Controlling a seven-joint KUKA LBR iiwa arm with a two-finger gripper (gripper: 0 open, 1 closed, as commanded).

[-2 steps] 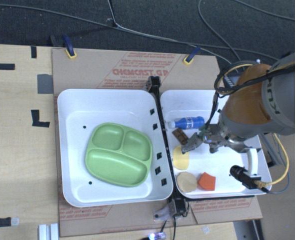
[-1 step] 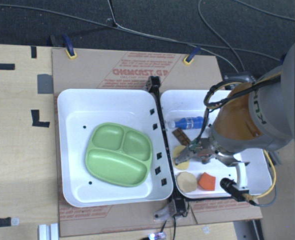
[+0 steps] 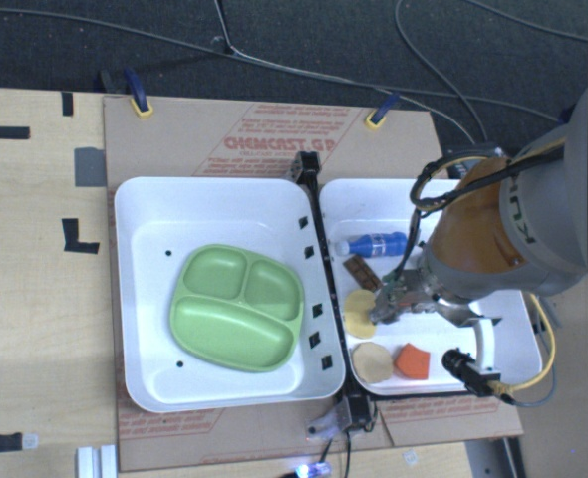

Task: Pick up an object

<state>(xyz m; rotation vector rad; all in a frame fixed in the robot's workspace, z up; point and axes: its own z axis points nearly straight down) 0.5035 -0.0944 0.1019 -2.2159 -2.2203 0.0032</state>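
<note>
over the right bin (image 3: 533,312), arm bent low, gripper (image 3: 386,305) by yellow disc (image 3: 358,314), grip state unclear

A pale green divided plate (image 3: 238,307) lies in the white left bin (image 3: 140,212). In the white right bin (image 3: 359,195): a blue bottle (image 3: 376,244), a brown bar (image 3: 362,272), a yellow disc (image 3: 359,312), a tan disc (image 3: 373,362), and an orange-red block (image 3: 412,361) at 5 o'clock.

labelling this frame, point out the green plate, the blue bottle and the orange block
green plate (image 3: 236,307), camera view, its middle divider
blue bottle (image 3: 379,244), camera view, mid-body
orange block (image 3: 412,361), camera view, top face
</note>
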